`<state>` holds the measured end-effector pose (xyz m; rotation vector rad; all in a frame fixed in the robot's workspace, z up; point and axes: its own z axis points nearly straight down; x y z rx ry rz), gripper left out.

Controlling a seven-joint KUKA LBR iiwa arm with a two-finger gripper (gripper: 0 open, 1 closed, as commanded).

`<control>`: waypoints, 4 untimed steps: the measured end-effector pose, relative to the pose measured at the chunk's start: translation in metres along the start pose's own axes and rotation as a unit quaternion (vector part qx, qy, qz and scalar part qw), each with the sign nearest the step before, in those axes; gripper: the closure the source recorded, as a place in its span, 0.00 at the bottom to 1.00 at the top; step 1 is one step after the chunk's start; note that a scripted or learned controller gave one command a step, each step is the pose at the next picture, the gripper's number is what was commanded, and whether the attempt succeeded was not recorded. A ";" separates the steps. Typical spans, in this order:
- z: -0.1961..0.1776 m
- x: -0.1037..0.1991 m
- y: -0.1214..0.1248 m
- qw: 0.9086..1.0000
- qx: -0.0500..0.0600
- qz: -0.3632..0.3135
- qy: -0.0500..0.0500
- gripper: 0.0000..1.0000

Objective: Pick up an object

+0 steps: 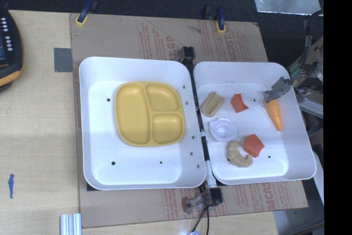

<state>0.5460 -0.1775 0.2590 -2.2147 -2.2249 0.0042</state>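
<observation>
The gripper [279,87] pokes in at three o'clock, over the upper right corner of the right bin [291,165], its dark tip touching or just above the top end of the carrot [274,113]. Whether it's clamped or loose, I can't tell from here. The carrot lies against the bin's right wall. Also in that bin: a small red piece [238,103], a tan bread roll [212,103], a clear cup [222,129], a red block [253,145] and a beige pastry [238,154] at six o'clock. The left bin [99,168] holds a yellow divided tray [149,113].
</observation>
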 end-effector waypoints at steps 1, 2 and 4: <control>0.103 0.014 0.068 1.000 0.000 -0.002 0.000 0.00; 0.171 0.030 0.089 1.000 0.003 -0.002 0.001 0.00; 0.061 0.111 0.061 1.000 -0.004 -0.003 0.002 1.00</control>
